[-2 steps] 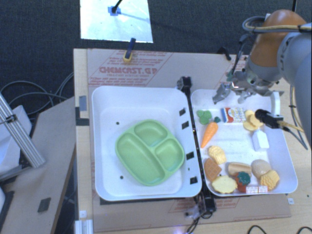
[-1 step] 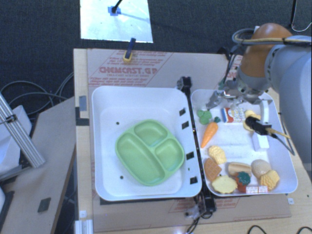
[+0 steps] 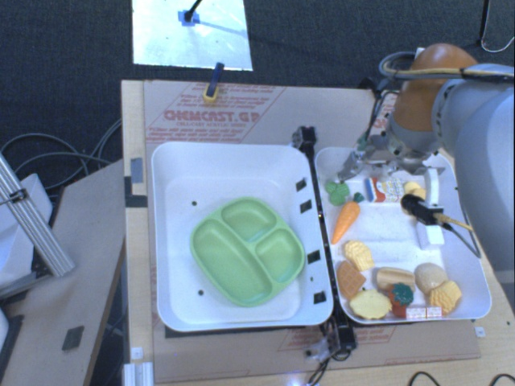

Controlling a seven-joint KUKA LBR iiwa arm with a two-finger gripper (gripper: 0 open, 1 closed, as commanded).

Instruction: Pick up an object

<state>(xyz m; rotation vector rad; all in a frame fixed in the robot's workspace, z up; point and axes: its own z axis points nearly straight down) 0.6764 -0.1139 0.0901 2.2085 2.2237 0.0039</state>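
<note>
Your gripper (image 3: 364, 161) hovers by the carrot (image 3: 345, 219); finger state unclear. It looks light, stiff, slick: grasp mid-body.

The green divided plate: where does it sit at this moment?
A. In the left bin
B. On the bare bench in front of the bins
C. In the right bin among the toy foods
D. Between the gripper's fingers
A: the green divided plate lies flat on the floor of the left bin, apart from the toy foods in the right bin.

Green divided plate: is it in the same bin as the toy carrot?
No, the green plate lies in the left bin, while the carrot lies in the right bin.
</note>
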